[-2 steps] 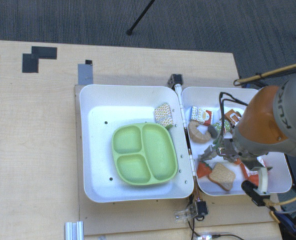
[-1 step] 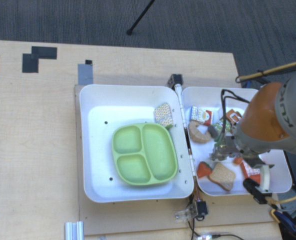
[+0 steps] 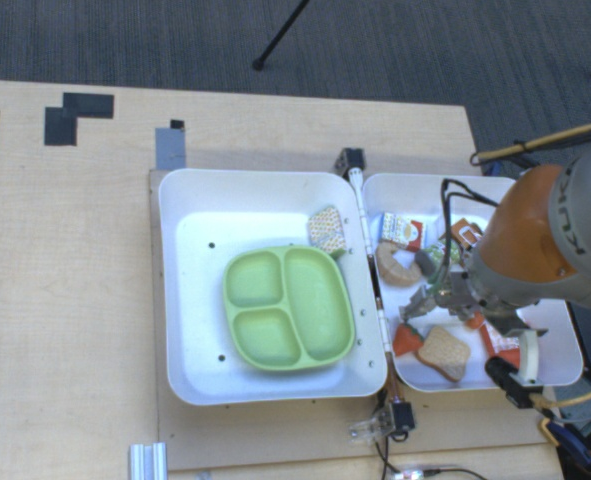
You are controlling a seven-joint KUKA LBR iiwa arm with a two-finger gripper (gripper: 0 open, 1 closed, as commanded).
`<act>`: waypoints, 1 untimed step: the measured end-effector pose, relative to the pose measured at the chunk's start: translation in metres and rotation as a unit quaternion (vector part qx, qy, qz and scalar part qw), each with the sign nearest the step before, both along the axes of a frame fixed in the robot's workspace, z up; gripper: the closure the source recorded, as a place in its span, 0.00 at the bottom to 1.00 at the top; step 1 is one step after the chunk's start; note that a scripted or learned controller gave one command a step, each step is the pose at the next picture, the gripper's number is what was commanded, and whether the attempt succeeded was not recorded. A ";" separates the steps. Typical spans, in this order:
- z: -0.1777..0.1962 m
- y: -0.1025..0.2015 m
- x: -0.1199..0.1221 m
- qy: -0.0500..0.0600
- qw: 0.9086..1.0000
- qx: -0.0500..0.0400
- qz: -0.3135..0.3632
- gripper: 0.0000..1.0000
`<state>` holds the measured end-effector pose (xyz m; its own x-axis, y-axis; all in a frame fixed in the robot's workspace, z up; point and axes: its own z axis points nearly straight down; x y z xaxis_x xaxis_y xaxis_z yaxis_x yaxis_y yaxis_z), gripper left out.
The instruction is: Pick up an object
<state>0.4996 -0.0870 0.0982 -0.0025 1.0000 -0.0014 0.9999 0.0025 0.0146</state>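
The gripper point(image 3: 437, 293) hangs low over the right bin point(image 3: 565, 363), near its middle; whether it pinches anything I cannot tell; the bread slice point(image 3: 445, 352) lies just beside it at about five o'clock, with its long axis running from ten to four; the arm reaches in from three o'clock, its orange band point(image 3: 523, 230) up at two o'clock from the wrist.

No readable text anywhere here. The small packet point(image 3: 402, 231) in the right bin point(image 3: 565, 368) carries green and red print, and the patterned packet point(image 3: 326, 227) in the left bin point(image 3: 175, 298) shows speckled markings, but both are too small and blurred to make out.
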 end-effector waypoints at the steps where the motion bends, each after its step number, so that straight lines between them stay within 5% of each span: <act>1: 0.010 0.001 0.001 -0.001 1.000 0.000 0.001 1.00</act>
